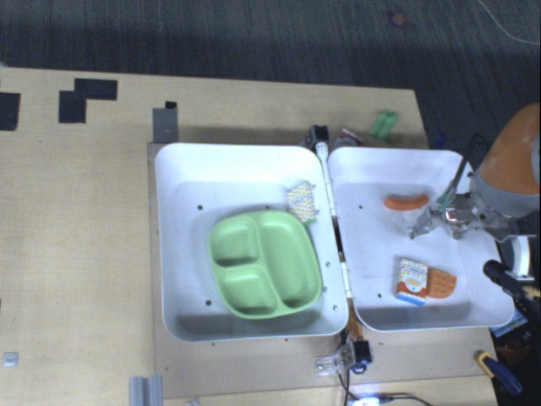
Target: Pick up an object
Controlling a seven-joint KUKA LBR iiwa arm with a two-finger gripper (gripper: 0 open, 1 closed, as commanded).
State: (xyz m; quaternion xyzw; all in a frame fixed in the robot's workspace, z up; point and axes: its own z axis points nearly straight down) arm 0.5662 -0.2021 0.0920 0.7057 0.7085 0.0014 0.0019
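My gripper (437,225) hangs over the right side of the right bin (372,172), just right of and slightly below an orange-red sausage (407,201). Its fingers look spread and nothing sits between them, so it is open. Below the gripper, a small packet (424,281), white and blue on one half and orange on the other, lies flat on the bin floor. The grey arm with its orange band (516,155) comes in from the right edge.
The left bin (182,227) holds a green divided plate (265,262) and a small patterned piece (302,200) against the dividing wall. A green item (384,124) and cables lie on the bench behind the bins.
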